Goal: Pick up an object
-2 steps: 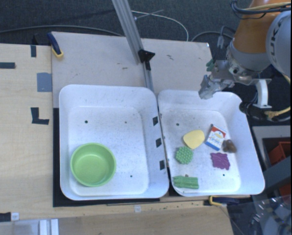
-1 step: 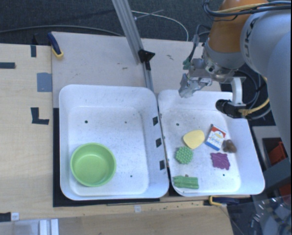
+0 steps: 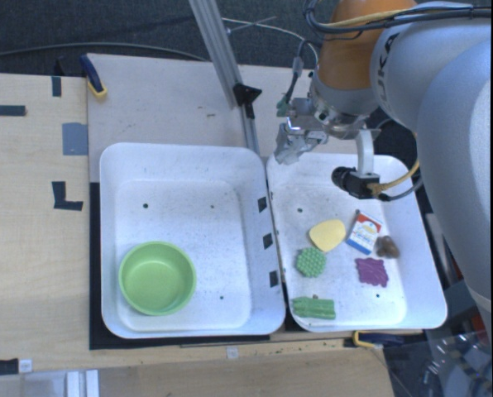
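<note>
Objects are lying in the right bin, in its near half: a yellow piece, a round green piece, a long green piece at the near edge, a small white and blue box, a purple piece and a small brown thing just beside the box. The gripper is hanging over the far left corner of this bin, well apart from all these pieces, and nothing is sitting between its fingers. Whether the jaws are spread or pressed together, I cannot tell, because they are looking blurred and small. The arm is reaching in from the right. A green bowl is sitting in the near left part of the left bin.
</note>
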